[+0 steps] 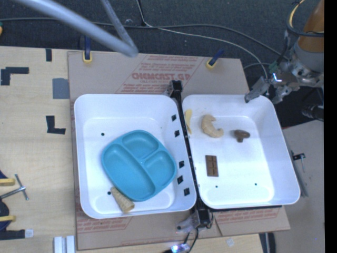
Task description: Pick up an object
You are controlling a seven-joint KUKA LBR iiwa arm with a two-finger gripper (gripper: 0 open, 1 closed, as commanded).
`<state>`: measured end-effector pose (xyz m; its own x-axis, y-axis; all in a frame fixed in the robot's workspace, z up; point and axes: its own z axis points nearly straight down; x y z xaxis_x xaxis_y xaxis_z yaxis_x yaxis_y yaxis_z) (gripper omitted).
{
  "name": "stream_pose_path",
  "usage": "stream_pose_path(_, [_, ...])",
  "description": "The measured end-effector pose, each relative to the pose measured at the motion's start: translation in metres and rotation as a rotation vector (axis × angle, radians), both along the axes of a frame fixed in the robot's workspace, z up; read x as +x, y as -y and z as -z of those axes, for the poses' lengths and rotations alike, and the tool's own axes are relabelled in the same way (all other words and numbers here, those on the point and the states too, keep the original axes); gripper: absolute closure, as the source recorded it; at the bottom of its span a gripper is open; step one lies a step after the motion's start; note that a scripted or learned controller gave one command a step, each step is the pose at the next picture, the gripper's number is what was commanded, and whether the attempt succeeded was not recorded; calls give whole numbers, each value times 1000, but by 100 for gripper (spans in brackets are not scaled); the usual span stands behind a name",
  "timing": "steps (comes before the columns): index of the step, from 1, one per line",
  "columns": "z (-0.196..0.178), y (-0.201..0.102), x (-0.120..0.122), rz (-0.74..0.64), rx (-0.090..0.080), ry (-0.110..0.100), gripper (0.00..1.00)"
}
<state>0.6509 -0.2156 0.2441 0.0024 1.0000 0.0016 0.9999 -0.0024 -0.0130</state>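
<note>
Holding two shallow white bins side by side, left bin [84, 141] and right bin [279, 157].
Left: one blue divided plastic plate [138, 164], one tan cone-shaped piece [121, 200]. Right: one yellow strip [187, 121], one beige croissant-shaped piece [211, 126], one brown rectangular bar [211, 165], one small brown mushroom-shaped piece [241, 135]. At upper right, the grey gripper [259, 92] hangs over the bin's corner; finger state unclear.

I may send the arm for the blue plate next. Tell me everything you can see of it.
The blue plate is a light blue divided tray with rounded corners, looking like smooth plastic. Raised ridges split it into three compartments, one large and two smaller, all bare. It lies flat and right side up, turned at a slant, in the left bin, toward its front. A tan cone-like piece lies against its front-left edge. The gripper is far off, by the right bin's far corner.
</note>
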Motion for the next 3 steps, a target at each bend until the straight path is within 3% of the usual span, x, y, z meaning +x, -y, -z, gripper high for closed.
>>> stream_pose_path(1, [-9, -1, 2, -4, -2, 12, 0])
stream_pose_path(3, [115, -2, -6, -5, -2, 9, 0])
